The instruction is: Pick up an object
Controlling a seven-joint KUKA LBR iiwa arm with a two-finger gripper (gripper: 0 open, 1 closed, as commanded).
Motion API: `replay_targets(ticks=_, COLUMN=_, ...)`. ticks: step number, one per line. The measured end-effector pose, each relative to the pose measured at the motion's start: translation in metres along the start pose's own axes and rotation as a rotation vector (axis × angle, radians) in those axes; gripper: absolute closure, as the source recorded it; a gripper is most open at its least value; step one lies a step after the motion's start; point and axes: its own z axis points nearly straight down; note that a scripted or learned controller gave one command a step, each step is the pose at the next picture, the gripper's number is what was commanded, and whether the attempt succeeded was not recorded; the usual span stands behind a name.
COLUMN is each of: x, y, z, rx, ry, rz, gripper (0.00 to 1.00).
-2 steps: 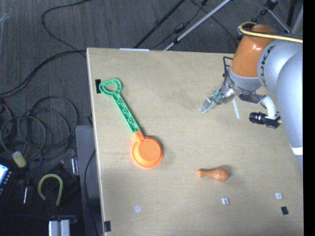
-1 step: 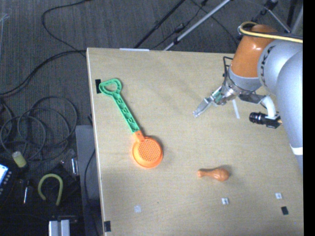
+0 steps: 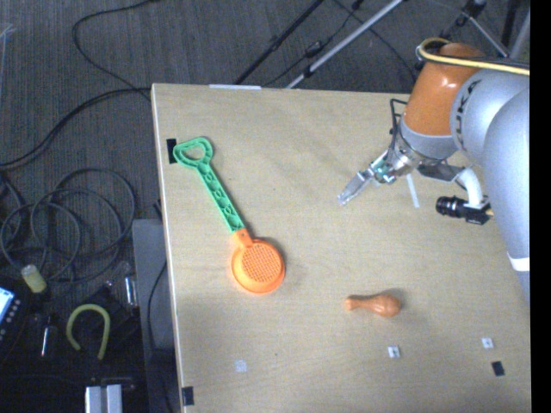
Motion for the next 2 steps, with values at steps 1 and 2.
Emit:
replay_targets(ticks=1, x=0.0, y=0.0, z=0.0, rx=0.0, ry=0.0, rz=0.0, gripper=0.0)
replay_targets(ticks=2, x=0.0, y=0.0, z=0.0, rx=0.0, ry=0.0, rz=0.0, gripper=0.0)
